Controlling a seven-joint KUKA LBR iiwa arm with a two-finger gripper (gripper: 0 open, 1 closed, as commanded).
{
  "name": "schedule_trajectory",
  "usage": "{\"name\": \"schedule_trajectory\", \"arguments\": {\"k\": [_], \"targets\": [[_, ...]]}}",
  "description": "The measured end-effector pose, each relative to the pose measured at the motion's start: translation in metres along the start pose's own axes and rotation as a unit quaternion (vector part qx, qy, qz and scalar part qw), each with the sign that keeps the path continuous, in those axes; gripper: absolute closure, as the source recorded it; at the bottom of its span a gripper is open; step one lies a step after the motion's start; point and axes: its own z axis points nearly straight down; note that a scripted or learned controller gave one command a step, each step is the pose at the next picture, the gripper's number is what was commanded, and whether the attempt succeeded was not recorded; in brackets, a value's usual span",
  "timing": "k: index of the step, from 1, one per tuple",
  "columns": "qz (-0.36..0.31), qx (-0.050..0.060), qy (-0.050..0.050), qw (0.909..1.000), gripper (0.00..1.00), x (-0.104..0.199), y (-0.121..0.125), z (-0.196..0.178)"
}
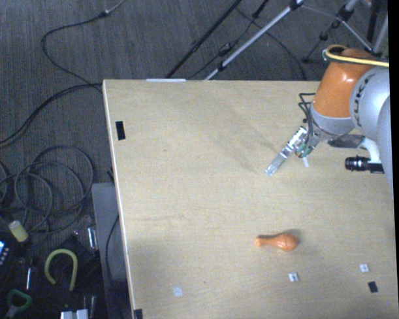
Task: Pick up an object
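Observation:
An orange, pear-shaped object (278,241) with a narrow neck pointing left lies on its side on the pale wooden bench top, low and right of centre. My gripper (272,169) reaches in from the right, its thin metallic fingers slanting down to the left over the bench. It hangs well above the orange object in the view, about a hand's width away, and nothing shows between its fingers. The grey arm with its orange band (337,88) sits at the right edge.
The bench top (187,189) is bare wood with a few small black and white markers near its edges. Left of the bench, the floor holds coiled cables (43,187) and tools. Tripod legs (260,29) stand behind the far edge.

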Motion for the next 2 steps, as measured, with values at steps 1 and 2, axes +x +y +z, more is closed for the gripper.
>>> {"name": "schedule_trajectory", "arguments": {"k": [1, 2], "targets": [[0.000, -0.002, -0.001, 1.0000, 1.00, 0.000, 0.002, -0.010], [-0.026, -0.001, 0.001, 0.9997, 1.00, 0.055, 0.031, -0.103]]}}
